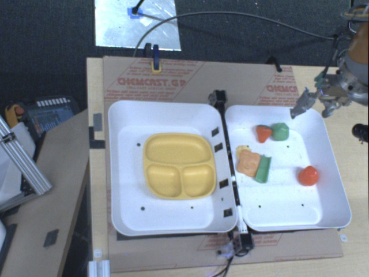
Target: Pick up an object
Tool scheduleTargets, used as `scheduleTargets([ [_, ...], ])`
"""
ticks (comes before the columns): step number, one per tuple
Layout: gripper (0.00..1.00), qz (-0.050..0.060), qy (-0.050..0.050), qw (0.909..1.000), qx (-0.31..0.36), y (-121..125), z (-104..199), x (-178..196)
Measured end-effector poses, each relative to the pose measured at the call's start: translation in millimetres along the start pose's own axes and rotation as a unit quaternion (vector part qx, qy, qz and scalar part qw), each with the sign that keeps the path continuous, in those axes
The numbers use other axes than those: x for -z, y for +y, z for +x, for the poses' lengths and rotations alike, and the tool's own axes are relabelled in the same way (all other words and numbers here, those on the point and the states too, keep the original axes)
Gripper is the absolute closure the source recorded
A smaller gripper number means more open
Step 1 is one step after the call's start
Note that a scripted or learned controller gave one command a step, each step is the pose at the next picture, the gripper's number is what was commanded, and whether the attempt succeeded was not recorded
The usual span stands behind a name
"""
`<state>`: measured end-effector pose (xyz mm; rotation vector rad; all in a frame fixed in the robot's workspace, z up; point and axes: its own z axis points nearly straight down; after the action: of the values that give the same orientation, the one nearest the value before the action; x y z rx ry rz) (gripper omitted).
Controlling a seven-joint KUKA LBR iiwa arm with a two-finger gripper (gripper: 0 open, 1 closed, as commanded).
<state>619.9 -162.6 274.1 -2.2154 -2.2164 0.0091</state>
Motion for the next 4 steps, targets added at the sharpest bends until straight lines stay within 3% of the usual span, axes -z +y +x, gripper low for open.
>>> scheduleTargets([
  [1,0.00,-0.006,-0.001,1.0000,0.001,2,1,7],
  [4,0.00,-0.005,-0.001,1.0000,0.000,4,-7,-145],
])
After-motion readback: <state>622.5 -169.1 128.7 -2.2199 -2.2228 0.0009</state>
